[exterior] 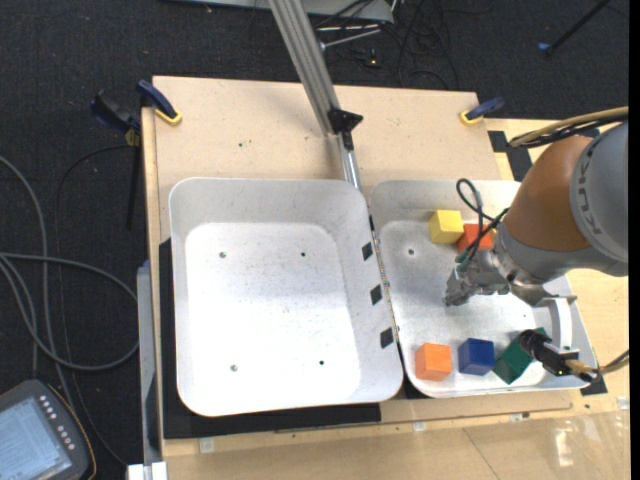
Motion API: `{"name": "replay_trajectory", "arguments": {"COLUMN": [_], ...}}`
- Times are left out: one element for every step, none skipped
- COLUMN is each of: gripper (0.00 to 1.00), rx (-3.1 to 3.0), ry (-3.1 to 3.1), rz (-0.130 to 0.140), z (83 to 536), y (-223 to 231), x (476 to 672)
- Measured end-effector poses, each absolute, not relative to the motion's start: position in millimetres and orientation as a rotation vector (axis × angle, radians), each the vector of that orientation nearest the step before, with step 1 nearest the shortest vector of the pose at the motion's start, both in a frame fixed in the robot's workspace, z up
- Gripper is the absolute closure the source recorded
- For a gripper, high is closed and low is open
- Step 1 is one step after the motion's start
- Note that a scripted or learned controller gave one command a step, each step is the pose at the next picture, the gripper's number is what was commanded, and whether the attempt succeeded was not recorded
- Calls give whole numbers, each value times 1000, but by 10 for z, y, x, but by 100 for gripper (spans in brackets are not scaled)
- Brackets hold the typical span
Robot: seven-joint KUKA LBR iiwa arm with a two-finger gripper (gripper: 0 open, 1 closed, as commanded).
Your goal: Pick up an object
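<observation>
Over right shallow white bin (pixel 410 193): grey two-finger gripper (pixel 458 291) low on open floor, grip state unclear; small yellow cube (pixel 446 226) apart.

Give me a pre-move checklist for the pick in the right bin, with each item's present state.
1. Pincer is over the right bin: ok.
2. Pincer holds a block: cannot tell; nothing is visible in it.
3. Targets available: ok. Yellow block and a red-orange block sit near the far wall; orange block, blue block and green block line the near wall.
4. Pincer sits right above a block: not ok; it hangs over bare floor between the two groups.
5. Near-wall blocks are spaced for a clean grasp: cannot tell; blue and green look close together.
</observation>
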State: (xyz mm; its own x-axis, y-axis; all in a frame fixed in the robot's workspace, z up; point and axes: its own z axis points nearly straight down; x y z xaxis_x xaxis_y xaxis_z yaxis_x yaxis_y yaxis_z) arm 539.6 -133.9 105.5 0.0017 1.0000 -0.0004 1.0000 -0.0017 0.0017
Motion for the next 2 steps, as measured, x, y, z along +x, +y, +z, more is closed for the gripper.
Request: {"name": "replay_trajectory", "arguments": {"gripper": [100,100], "rx": [2216,2213], "ry": [2220,2221], "rz": [4,5], "z": [1483,2052], "y": [-1311,-1296], "x": [5400,5513]}}
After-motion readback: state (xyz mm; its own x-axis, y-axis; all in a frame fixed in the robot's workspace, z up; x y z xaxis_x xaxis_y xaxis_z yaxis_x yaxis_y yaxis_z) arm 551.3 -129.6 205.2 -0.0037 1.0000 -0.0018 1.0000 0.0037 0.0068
